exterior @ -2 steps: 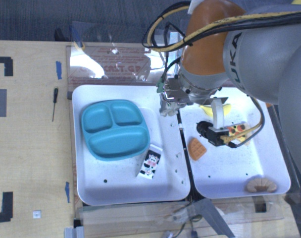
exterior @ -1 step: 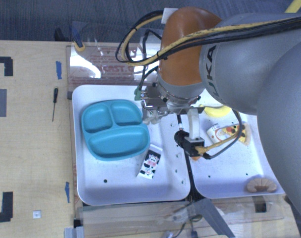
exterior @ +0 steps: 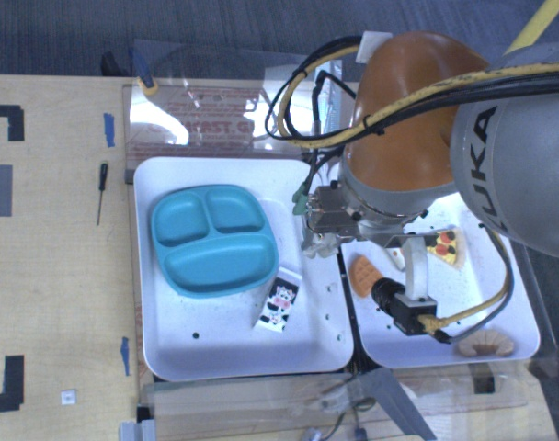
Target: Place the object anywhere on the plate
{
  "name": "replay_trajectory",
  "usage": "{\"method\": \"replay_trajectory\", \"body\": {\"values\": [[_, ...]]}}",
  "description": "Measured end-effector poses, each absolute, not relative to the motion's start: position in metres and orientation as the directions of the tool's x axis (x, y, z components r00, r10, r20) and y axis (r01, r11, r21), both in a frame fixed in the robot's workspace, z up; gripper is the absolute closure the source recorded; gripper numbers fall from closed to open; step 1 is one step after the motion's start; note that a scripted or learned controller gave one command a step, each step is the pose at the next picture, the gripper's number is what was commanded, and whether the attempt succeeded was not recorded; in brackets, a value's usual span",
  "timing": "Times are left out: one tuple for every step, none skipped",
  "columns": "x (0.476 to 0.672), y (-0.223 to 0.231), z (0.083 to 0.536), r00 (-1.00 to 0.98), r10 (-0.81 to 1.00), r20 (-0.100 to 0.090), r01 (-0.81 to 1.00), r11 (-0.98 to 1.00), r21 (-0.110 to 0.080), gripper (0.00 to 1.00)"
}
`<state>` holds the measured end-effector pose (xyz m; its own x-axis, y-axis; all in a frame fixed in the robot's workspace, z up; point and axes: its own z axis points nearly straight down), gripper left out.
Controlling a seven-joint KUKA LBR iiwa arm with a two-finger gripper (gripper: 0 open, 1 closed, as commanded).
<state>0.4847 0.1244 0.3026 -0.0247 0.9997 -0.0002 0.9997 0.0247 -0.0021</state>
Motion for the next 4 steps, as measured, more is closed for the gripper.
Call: {"method": "replay_trajectory", "body": {"values": [[0.606,0.158,0.347,0.092,0.996,-0.002,0.996,-0.092,-0.001,1.0],[0.608,0.195,0.205,0.298,0.954,-0.009,0.954,-0.298,-0.014,1.0],[0.551,0.157,0.268,0.224,0.975,0.0,0.975,-0.224,-0.002,1.0],[0.541,0.154,0.188,0.14,0.99,-0.005,0.99,-0.141,-0.011,1.0]]}}
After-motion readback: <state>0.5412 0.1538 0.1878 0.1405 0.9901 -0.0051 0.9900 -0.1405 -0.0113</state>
